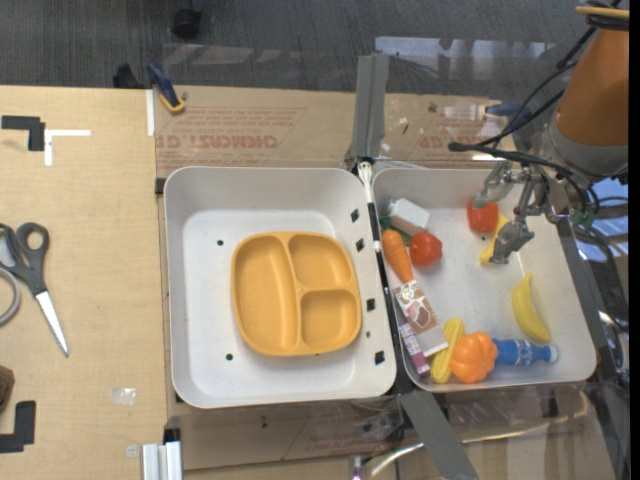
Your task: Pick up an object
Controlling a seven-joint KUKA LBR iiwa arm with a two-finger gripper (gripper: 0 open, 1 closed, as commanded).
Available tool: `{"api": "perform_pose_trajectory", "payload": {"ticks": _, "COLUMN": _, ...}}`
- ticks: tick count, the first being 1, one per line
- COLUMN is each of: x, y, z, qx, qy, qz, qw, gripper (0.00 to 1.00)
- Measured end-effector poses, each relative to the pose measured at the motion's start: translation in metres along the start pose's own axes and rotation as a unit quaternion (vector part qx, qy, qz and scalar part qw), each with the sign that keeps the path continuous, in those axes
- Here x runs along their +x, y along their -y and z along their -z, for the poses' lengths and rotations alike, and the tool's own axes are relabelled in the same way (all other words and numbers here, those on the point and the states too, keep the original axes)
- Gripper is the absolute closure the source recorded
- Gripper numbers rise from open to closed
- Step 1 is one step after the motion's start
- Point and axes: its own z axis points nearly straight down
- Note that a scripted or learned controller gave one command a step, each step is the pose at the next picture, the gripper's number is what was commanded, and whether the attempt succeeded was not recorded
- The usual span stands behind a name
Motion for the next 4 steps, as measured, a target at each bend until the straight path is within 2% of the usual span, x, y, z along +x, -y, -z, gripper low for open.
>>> {"api": "perform_pose_trajectory", "payload": {"ticks": 1, "x": -0.008, "y": 0.042, "z": -0.117, "qx": 0.0, "qy": 0.001, "qz": -0.096, "qw": 0.9954, "gripper": 0.0}}
{"api": "perform_pose_trajectory", "payload": {"ticks": 2, "x": -0.011, "y": 0.04, "z": -0.106, "qx": 0.001, "qy": 0.004, "qz": -0.094, "qw": 0.9956, "gripper": 1.0}}
{"api": "perform_pose_trajectory", "payload": {"ticks": 3, "x": -0.033, "y": 0.027, "z": 0.002, "qx": 0.0, "qy": 0.001, "qz": -0.16, "qw": 0.9872, "gripper": 1.0}}
{"api": "perform_pose_trajectory", "payload": {"ticks": 4, "x": 0.044, "y": 0.065, "z": -0.115, "qx": 0.0, "qy": 0.0, "qz": -0.046, "qw": 0.9989, "gripper": 1.0}}
